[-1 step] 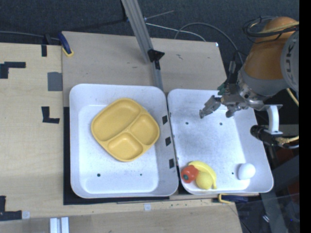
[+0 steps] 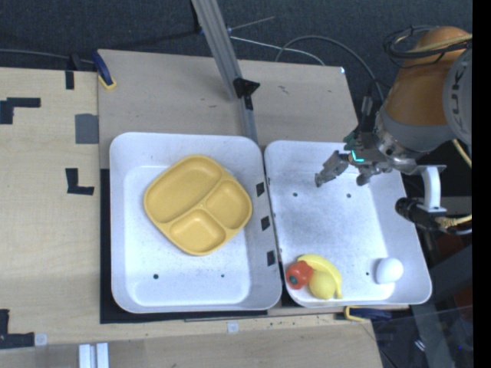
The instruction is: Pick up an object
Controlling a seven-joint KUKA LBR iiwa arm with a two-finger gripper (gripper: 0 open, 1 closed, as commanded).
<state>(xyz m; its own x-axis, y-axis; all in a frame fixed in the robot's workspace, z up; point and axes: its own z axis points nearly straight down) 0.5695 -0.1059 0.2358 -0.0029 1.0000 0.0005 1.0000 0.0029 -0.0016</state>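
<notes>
Yellow and red fruit (image 2: 314,276) lies in a small heap at the near rim of the right bin (image 2: 337,221): a banana curving over a lemon, with a red piece, perhaps a tomato, touching them on the left side of the view. A white ball (image 2: 388,270) sits apart from the heap, toward the bin's near right corner. Any of these could serve as the object to pick up; none is held.

The pincer (image 2: 345,170) hangs over the far part of the same bin, with the arm (image 2: 422,90) reaching in from the right. Its two fingers stand spread and nothing is between them, so it is released. The bin floor beneath it is bare.

The relation that matters: the fruit lies well apart from the pincer, toward the near edge of the bin and slightly left of it in the view. The ball lies toward the near edge too, but to the right. I judge the ball the cleaner target, since it stands alone, while the heap is crowded against the rim. The banana's long axis runs roughly along that near rim.

The left bin (image 2: 130,228) holds a yellow tray (image 2: 197,204) with three compartments, all on the wooden surface (image 2: 46,221).
</notes>
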